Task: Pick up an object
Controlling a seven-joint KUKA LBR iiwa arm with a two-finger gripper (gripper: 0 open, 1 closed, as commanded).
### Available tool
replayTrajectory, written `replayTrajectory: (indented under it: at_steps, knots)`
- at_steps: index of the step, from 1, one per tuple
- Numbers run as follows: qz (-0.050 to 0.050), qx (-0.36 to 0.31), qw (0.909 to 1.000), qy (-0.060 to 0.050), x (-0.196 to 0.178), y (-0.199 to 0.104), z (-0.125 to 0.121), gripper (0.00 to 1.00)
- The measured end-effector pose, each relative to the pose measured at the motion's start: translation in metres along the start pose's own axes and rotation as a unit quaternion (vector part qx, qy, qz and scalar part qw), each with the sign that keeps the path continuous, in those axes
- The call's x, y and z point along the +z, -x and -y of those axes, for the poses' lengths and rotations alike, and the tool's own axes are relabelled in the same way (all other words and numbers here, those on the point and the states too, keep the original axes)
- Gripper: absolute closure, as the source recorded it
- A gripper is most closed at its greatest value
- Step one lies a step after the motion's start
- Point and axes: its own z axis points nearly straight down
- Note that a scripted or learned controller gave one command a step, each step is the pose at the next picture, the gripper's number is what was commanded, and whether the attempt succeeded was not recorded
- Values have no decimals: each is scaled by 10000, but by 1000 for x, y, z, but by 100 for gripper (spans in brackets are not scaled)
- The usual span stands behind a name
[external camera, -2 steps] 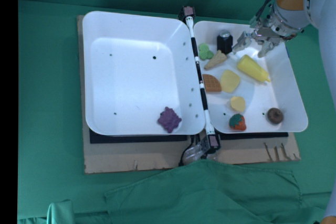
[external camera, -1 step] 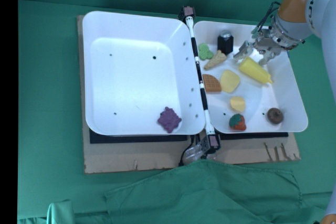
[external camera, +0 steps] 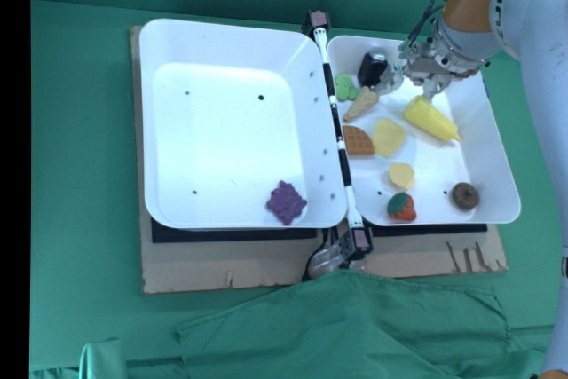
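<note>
Gripper (external camera: 429, 82) over right bin (external camera: 499, 191) near its 12 o'clock rim, grasp state unreadable, yellow corn cob (external camera: 431, 120) just at gripper's 6 o'clock

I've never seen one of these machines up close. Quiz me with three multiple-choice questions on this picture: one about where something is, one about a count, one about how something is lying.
1. Where is the gripper?
A) over the left bin
B) over the far end of the right bin
C) outside both bins

2. How many toys lie in the left bin?
A) one
B) three
C) five

3. How does the ice-cream cone rest?
A) upright on its tip
B) on its side
C) leaning on the bin wall

Answers:
1 B: it hangs above the right bin's far end, near the yellow corn.
2 A: the purple grapes are the one toy there.
3 B: its whole length lies flat on the bin floor.
</note>
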Motion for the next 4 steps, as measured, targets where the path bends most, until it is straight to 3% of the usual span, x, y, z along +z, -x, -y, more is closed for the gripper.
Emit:
replayTrajectory:
  at_steps: [1,2,3,4]
  knots:
    - [-3,29,10000,20,-1,16,49,0]
    - [0,19,10000,19,-1,16,48,0]
    - [25,36,10000,71,-16,18,46,100]
    - [21,38,10000,63,-15,18,46,0]
